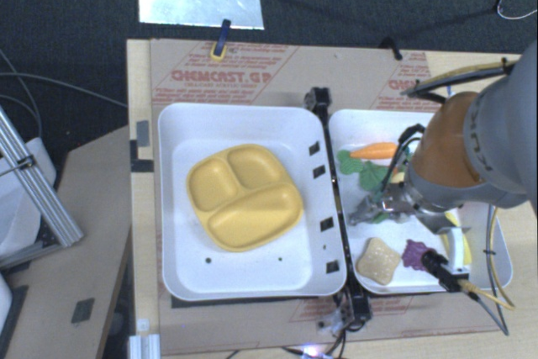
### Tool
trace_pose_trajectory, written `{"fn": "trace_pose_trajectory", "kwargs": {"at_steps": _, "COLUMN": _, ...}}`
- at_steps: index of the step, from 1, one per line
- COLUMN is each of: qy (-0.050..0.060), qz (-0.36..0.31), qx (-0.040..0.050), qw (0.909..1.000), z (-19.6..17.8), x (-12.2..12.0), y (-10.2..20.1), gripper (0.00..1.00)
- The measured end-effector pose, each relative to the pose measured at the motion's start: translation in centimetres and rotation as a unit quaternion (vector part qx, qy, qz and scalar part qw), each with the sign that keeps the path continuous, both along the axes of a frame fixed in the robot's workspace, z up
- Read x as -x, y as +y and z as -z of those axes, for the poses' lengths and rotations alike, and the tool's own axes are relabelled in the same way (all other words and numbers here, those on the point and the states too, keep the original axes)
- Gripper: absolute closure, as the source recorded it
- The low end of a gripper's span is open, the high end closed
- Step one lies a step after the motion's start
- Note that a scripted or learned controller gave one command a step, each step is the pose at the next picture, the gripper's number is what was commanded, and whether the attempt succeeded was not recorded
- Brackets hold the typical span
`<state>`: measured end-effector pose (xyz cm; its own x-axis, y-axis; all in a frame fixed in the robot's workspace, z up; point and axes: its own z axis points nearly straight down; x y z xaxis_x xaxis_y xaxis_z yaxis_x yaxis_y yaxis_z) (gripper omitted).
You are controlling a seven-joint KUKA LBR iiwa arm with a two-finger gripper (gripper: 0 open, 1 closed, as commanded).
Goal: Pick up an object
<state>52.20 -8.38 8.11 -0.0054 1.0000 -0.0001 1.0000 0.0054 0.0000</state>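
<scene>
Reaching into the right bin [501, 265] from the right, arm [483, 151] low over the toy food.
Left of the centre divider [334, 197]: a yellow sectioned plate [244, 196] in the left bin [181, 139]. Right of the divider: an orange carrot [373, 151], a green leafy piece [368, 176], then the tool [363, 213] just below it, metal fingers apparently slightly parted, nothing seen between them. Lower right of the divider: a tan bread slice [377, 260] and a purple piece [415, 252].

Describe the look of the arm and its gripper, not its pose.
The arm is bulky, rounded and grey, with a broad orange band above the wrist. Dark cables loop beside that band. The gripper is small, metallic grey, with slim fingers.
</scene>
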Motion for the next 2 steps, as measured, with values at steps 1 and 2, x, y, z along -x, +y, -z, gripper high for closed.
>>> {"fn": "trace_pose_trajectory", "kwargs": {"at_steps": 1, "qy": -0.006, "qz": -0.003, "qx": -0.0012, "qw": 1.0, "z": -16.6, "x": 3.5, "y": 5.7, "gripper": 0.0}}
{"fn": "trace_pose_trajectory", "kwargs": {"at_steps": 2, "qy": 0.002, "qz": -0.001, "qx": -0.0011, "qw": 1.0, "z": -10.9, "x": 3.6, "y": 10.1, "gripper": 0.0}}
